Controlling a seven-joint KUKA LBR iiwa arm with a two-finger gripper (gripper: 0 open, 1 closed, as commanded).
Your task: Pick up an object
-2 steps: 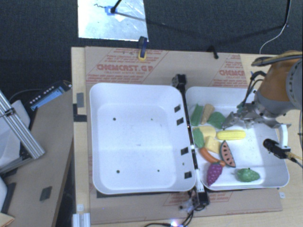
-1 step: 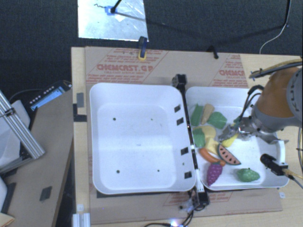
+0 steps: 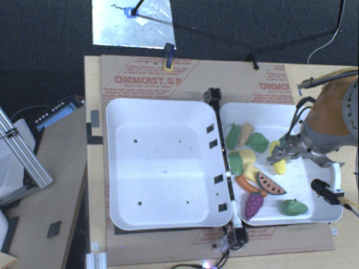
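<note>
Camera view: arm enters from right, orange band above wrist, gripper (image 3: pixel 280 157) low inside right bin (image 3: pixel 291 115). Yellow corn piece (image 3: pixel 279 166) directly under fingertips, touching or nearly so; cannot tell whether it sits between jaws, nor how wide jaws stand. Just left of gripper: green leafy piece (image 3: pixel 258 142), yellow pieces. Below it: watermelon slice (image 3: pixel 270 184), carrot (image 3: pixel 247 183), purple grapes (image 3: pixel 253 205), green vegetable (image 3: pixel 293 207) near bin's front right corner. Left bin (image 3: pixel 120 116) beside it, rims touching.
</note>
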